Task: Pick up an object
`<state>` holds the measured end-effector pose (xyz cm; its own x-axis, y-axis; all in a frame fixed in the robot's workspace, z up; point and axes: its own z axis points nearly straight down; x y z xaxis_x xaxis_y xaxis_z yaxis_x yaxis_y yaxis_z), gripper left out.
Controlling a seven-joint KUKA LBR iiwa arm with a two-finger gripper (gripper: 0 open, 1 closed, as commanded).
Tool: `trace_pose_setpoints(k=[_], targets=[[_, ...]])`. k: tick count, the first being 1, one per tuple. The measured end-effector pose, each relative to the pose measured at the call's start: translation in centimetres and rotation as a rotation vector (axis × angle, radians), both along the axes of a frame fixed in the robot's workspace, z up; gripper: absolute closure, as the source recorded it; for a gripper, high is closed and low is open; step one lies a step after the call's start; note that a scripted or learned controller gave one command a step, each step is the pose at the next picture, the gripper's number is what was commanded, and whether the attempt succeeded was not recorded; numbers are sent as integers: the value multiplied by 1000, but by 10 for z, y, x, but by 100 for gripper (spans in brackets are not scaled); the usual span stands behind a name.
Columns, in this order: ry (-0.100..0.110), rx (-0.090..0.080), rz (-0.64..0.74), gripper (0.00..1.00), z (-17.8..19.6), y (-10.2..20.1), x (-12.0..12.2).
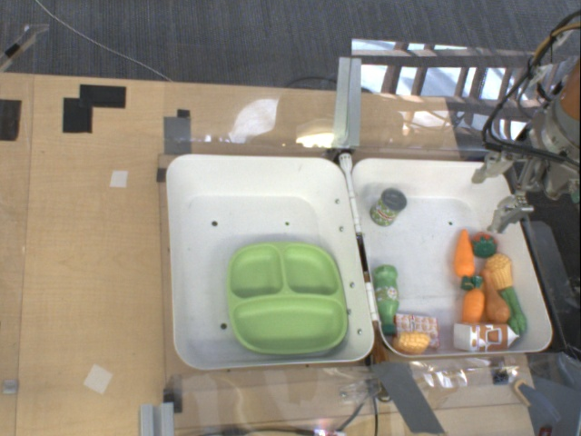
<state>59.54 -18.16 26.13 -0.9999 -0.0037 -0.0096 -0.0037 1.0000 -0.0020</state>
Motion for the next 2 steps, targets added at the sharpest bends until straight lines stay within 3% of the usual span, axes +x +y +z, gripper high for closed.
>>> trace_pose_setpoints(k=[1,2], targets=[[-5,-2,6,0,-162,-6,-17],[-6,-1,11,0,-171,-7,-79]])
